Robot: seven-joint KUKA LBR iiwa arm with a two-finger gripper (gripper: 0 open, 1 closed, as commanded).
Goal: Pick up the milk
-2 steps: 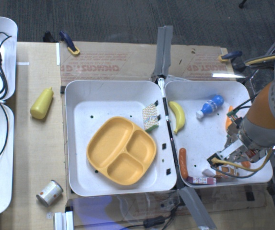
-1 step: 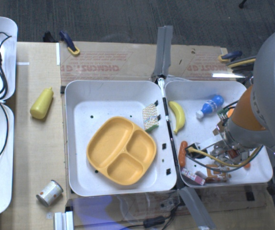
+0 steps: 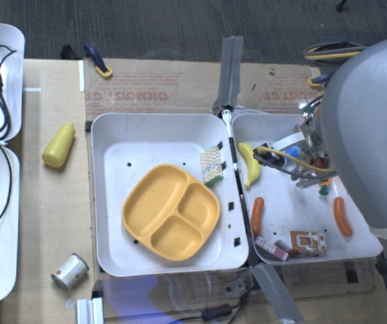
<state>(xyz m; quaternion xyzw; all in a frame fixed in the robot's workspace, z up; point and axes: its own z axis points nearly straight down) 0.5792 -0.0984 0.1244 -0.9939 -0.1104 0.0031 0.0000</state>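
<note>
Two white bins sit side by side on the worktop (image 3: 58, 208). The left bin (image 3: 112, 181) holds one yellow divided plate (image 3: 171, 212) with three compartments, lying flat toward the middle and front. It also holds the milk (image 3: 211, 164), a single small carton. The carton stands at the bin's right wall, just beside the plate's far right edge. It looks pale, with a fine speckled or checked pattern over most of its face and a green band along the bottom, and it seems to lean slightly toward the wall.

The right bin (image 3: 294, 211) holds one banana (image 3: 249, 164) near its left wall. Two orange-red sausages lie in it as well, one (image 3: 257, 214) below the banana and the other (image 3: 342, 216) toward the right side. Along the front edge lie one dark pink packet (image 3: 272, 247) and one brown box (image 3: 308, 241), close together.

The grey arm (image 3: 365, 120) reaches over the right bin, and the claw (image 3: 308, 174) hangs above that bin's far half, well apart from the milk. Whether the claw is released or clenched cannot be told from this angle.

Outside the bins, on the worktop to the left, lie one yellow squeeze bottle (image 3: 59, 146) and one small can (image 3: 69, 271) on its side.
</note>
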